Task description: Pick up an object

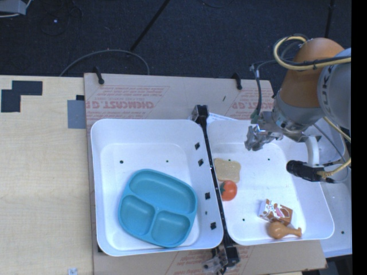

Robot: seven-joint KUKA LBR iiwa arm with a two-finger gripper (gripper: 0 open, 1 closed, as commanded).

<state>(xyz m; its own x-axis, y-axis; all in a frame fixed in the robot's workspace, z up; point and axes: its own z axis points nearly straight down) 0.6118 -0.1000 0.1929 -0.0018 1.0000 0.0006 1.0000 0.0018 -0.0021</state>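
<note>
A: Camera view puts the grey two-finger gripper [256, 137] above the right white bin [321, 208], near its twelve o'clock rim. Holding anything?

B: Nothing between the fingers; how wide they stand, I cannot tell.

A: So the approach step, I'd judge. Candidates?

B: Tan bread-like slice [227, 170] and round red tomato-like toy [228, 190] at the bin's nine o'clock; small red-and-white packet [276, 211] and tan drumstick-shaped toy [282, 230] toward five. The blue compartment plate [157, 207] lies in the left white bin [109, 153].

A: Next: choose one, centre over it, descend.
</note>
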